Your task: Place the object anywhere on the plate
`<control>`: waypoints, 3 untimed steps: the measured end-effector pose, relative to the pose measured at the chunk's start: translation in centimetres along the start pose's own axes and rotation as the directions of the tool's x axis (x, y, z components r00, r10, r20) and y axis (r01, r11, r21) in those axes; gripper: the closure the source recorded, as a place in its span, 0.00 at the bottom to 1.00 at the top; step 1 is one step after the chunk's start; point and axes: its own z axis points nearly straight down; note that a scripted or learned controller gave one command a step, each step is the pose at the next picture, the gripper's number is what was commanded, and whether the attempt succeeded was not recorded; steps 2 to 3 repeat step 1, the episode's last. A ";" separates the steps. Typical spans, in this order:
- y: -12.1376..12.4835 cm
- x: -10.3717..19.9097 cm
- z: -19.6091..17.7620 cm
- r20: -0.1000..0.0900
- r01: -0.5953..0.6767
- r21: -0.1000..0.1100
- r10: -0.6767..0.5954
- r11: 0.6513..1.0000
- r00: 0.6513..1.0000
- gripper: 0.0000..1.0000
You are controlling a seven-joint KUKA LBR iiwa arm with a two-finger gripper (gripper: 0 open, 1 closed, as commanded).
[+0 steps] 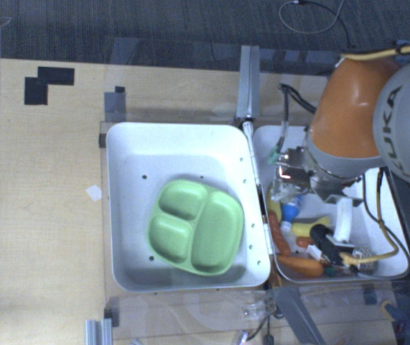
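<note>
A: Where's the gripper (289,185)?
B: Down in the right bin (398,268), over the toy pile (312,246). Can't tell open or closed, arm (362,113) covers it.
A: And the plate (196,226)?
B: Left of gripper, well apart, in the left bin (129,149). Toys sit just below the gripper.

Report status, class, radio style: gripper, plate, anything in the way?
Gripper low over the right bin, above the jumbled objects. Green plate in left bin, nothing on it. Bin walls between them.
</note>
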 end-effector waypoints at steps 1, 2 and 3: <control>-1.9 6.2 6.2 -0.001 0.390 0.001 -0.390 0.921 0.921 1.00; -1.9 6.2 6.2 -0.001 0.390 0.001 -0.390 0.921 0.921 1.00; -1.9 6.2 6.2 -0.001 0.390 0.001 -0.390 0.921 0.921 1.00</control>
